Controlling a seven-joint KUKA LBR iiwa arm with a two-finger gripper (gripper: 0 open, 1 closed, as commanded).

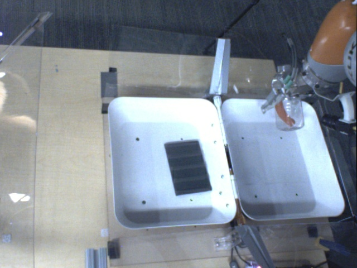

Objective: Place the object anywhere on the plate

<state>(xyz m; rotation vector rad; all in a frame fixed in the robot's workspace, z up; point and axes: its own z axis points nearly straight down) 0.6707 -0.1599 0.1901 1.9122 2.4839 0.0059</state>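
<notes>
Open white floor over most of the right bin [279, 172], free for passing. Crowded only at its far corner, by the arm [333, 35] and an orange thing [284, 115] under the wrist. Between both bins, touching rims and an upright metal post [219, 66] at the far end. In the left bin [134, 149], a dark ribbed plate [188, 167] lying flat at centre, with bare floor all around.

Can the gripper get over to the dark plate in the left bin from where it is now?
Probably yes. The gripper hangs over the far corner of the right bin, and the dark plate lies flat and uncovered in the left bin. Only the low rims between the bins lie along the way.
</notes>
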